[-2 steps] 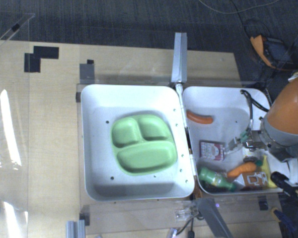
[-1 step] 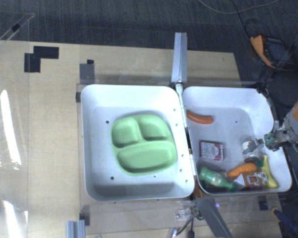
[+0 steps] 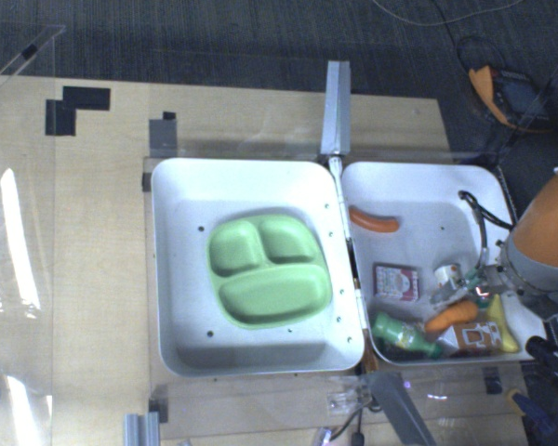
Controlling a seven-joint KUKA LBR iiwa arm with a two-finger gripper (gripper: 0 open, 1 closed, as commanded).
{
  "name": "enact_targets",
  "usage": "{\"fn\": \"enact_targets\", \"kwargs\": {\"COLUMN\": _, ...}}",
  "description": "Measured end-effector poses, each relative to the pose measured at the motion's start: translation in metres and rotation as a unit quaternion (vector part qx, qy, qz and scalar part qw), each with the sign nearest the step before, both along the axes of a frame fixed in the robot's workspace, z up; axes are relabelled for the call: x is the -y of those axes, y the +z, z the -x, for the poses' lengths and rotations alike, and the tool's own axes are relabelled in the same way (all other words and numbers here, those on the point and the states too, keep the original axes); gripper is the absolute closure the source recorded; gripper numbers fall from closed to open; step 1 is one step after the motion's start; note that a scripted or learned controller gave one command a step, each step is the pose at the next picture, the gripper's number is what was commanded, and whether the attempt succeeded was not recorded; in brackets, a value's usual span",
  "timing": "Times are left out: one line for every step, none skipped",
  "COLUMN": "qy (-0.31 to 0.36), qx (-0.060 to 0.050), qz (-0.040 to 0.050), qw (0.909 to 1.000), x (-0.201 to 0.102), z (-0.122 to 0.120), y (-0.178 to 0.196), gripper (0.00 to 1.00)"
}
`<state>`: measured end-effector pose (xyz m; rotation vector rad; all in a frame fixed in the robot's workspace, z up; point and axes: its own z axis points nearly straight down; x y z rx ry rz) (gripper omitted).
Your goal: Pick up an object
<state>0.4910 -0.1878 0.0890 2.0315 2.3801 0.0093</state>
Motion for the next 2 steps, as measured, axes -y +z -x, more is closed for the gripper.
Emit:
{"fn": "enact_targets", "kwargs": {"qy": 0.0, "qx": 0.003, "qz": 0.0003, "qw": 1.0, "x": -0.001, "z": -0.003, "y": 0.012, "gripper": 1.0}}
{"fn": "enact_targets", "kwargs": {"qy": -0.084, "qx": -0.004, "qz": -0.0015, "qw": 0.9965, "x": 0.008, "z": 0.003, "y": 0.065, "gripper": 1.0}}
